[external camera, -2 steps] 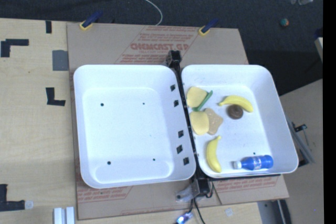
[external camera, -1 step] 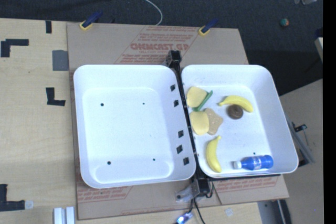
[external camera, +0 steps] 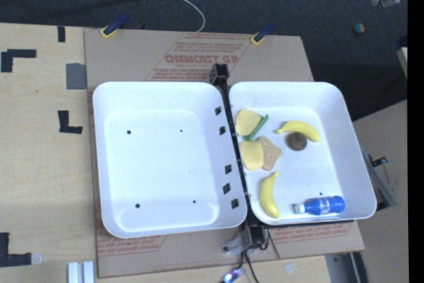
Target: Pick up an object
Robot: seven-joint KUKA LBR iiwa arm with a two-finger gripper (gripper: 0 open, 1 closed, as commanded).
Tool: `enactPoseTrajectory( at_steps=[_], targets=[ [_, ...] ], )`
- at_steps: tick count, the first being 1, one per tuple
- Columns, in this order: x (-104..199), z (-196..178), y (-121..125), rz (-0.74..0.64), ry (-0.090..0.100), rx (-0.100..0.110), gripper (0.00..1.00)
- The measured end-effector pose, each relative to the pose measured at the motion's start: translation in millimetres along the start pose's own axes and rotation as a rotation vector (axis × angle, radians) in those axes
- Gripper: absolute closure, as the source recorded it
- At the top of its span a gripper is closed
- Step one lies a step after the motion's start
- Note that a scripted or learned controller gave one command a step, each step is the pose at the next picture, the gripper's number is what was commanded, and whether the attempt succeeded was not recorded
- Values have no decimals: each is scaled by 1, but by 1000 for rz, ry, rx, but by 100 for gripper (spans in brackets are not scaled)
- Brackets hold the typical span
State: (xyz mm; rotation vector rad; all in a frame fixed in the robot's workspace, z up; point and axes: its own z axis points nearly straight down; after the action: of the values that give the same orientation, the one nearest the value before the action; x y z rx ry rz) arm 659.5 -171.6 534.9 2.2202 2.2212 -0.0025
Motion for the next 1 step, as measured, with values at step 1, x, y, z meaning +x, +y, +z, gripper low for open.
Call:
enactPoseTrajectory(
  at_steps=[1],
  targets=[
    [5,0,-9,1,0,0,100]
  ],
)
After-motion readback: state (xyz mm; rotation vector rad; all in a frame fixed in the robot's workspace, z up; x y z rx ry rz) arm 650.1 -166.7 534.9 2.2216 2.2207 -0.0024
